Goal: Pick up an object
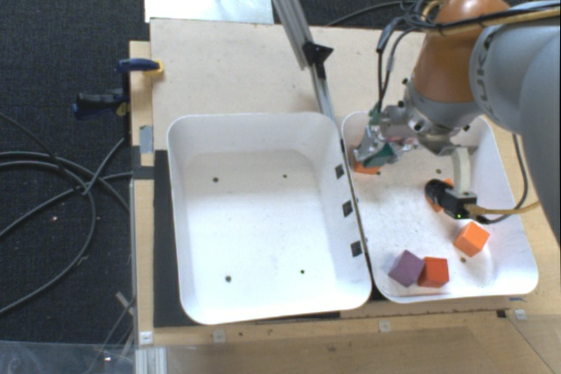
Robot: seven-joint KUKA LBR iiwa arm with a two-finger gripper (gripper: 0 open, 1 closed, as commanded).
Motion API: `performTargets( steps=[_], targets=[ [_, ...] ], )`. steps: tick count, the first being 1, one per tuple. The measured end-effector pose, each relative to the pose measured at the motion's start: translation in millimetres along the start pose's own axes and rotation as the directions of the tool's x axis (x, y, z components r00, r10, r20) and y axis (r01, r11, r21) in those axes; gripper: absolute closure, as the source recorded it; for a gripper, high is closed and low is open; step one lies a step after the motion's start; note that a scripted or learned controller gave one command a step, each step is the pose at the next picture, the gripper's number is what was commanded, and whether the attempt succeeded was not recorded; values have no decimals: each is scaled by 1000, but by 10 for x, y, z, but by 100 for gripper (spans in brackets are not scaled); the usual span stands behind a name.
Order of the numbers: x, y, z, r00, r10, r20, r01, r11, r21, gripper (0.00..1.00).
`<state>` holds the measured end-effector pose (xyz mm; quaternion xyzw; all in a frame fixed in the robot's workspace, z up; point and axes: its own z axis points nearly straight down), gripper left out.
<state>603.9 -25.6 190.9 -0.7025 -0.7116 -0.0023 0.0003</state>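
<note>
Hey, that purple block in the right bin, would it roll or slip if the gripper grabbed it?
The purple block looks flat-faced, so it probably won't roll. It seems small and solid, likely light and stiff. It touches the red block, so a finger may nudge that neighbour, and the bin's smooth floor could let it slide.

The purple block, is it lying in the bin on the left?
No, the purple block lies in the right bin, touching a red block.

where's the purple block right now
The purple block lies in the right bin, near its front edge on the camera view's lower right, touching the red block on its right, with the orange block farther right and back.
</note>
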Motion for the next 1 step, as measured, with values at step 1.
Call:
performTargets(
  steps=[1],
  targets=[
    [543,-76,16,1000,1,1,-1,1000,4,100]
  ],
)
